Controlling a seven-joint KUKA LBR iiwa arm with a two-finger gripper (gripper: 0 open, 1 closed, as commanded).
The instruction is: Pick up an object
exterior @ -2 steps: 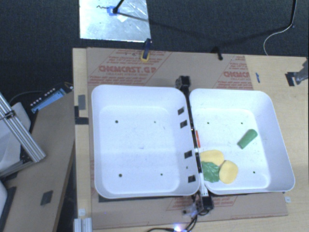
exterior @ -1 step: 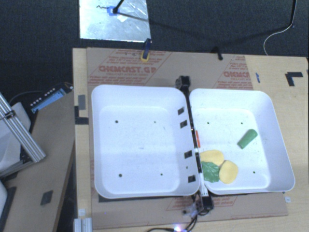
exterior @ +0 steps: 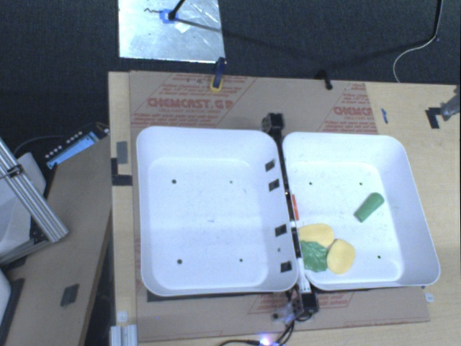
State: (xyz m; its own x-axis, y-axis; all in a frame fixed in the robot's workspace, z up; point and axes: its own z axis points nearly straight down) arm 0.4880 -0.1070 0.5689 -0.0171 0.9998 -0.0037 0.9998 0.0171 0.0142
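The right bin [exterior: 403, 164] holds a green cylinder [exterior: 369, 207] lying tilted near its right side. At the bin's front left sit two yellow rounded pieces, one [exterior: 317, 233] behind and one [exterior: 341, 256] in front, with a dark green piece [exterior: 312, 255] touching both.
The left bin [exterior: 151, 150] sits beside the right one, joined by a black-clipped divider [exterior: 284, 200]. Both rest on a cardboard sheet [exterior: 187, 99]. A metal plate [exterior: 169, 19] lies at the back, an aluminium frame [exterior: 29, 200] at the left.
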